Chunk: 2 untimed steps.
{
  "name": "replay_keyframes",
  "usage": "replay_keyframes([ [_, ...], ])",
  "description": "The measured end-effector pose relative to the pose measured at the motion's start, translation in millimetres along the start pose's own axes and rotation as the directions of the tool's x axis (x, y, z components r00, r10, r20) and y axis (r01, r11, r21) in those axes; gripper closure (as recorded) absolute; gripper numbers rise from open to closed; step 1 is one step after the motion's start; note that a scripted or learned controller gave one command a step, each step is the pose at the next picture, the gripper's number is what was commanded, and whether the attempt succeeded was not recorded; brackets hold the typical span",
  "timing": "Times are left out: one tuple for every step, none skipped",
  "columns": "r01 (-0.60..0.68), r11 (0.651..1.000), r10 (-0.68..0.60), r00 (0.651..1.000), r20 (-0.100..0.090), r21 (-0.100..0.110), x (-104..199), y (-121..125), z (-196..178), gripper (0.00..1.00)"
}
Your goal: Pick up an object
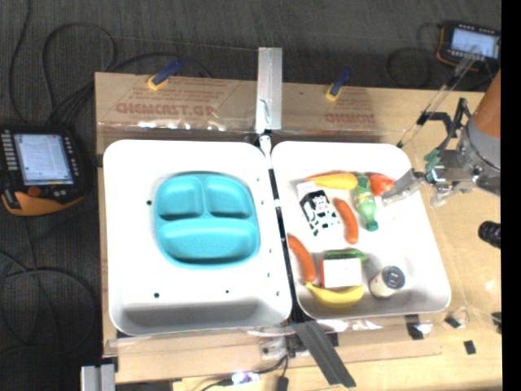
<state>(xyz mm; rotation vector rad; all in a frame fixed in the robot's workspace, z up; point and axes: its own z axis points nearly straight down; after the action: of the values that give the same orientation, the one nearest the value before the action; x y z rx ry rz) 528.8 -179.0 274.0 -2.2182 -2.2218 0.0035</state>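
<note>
The right bin (427, 243) holds several toy foods. Along its far side lie a yellow-orange corn-like piece (334, 180), a red piece (380, 184) and a green piece (367, 211). A black-and-white card (320, 210) sits beside an orange sausage (349, 221). Nearer the front are a second orange sausage (300, 258), a white box (342, 271) resting on a banana (335, 294), and a grey can (390, 279). My gripper (396, 191) reaches in low over the bin's right rim, its tip right beside the red piece. Nothing visibly sits between its fingers.
The left bin (130, 283) holds a blue divided plate (207, 218). A metal post (269, 88) stands behind the seam between the bins. Cardboard lies behind both bins, and a pendant (41, 165) rests on the floor at left.
</note>
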Motion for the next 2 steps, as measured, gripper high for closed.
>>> replay_keyframes([
  [0.216, 0.976, -0.216, 0.976, -0.002, -0.001, 12.8, 48.1, 130.5, 0.0],
  [0.132, 0.991, -0.132, 0.991, 0.0, -0.011, -11.9, 67.0, 185.3, 0.0],
])
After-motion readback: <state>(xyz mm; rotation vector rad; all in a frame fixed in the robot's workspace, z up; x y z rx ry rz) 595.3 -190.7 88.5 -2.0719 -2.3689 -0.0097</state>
